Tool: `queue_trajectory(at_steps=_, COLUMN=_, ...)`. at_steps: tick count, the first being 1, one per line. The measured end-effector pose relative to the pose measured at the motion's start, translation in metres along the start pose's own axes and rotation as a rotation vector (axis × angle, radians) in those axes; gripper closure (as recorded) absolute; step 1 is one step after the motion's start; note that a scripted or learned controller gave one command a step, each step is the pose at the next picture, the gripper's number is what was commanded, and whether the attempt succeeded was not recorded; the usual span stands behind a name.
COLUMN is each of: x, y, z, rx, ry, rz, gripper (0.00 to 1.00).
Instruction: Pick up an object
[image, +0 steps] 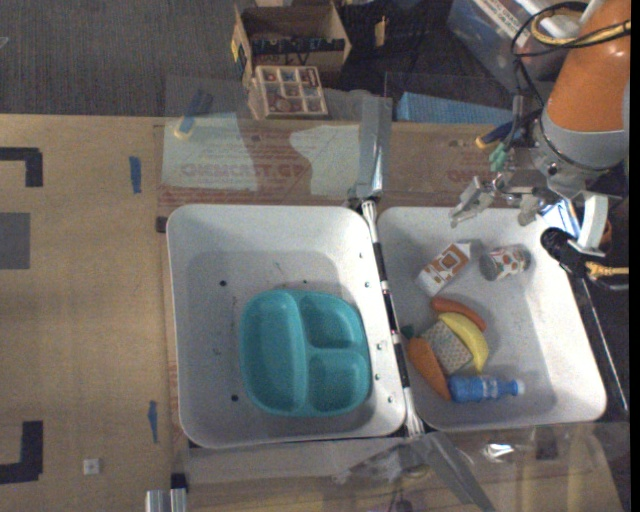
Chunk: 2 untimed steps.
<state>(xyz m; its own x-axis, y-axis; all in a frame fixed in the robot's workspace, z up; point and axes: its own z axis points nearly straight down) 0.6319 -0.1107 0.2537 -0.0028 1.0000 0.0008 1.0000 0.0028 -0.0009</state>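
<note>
Looking down on the counter (80, 300), we see two white bins side by side. The left bin (200, 250) holds a teal tray (300, 352) with three compartments, lying flat near the middle.

The right bin (560, 370) holds the small things. A carton (444, 267) lies tilted near the far left corner of this bin, and a small can (504, 262) lies on its side just to its right. Nearer to us sits a cluster: a red sausage (459, 311) at the top, a banana (468, 338) curving below it, a grey sponge (449, 347) touching the banana, and a carrot (428, 367) slanting along the left side. A bottle (485, 388) with a blue cap lies on its side at the near edge of the cluster, close beside the carrot's tip.

The arm (592, 95) comes in from the upper right. Its claw (497, 195) hangs over the far rim of the right bin, above and apart from the carton and the can. We see its fingers spread, released, with nothing between them, though they are small and somewhat blurred, so the spread is probably wider than it looks.
</note>
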Motion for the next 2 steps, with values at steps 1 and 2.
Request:
queue_trajectory(at_steps=1, x=0.0041, y=0.0003, z=0.1556, rx=-0.001, ry=-0.001, rz=0.000, gripper=0.00)
queue_trajectory(at_steps=2, x=0.0019, y=-0.0021, z=0.1468, rx=0.007, ry=0.000, rz=0.005, gripper=1.00)
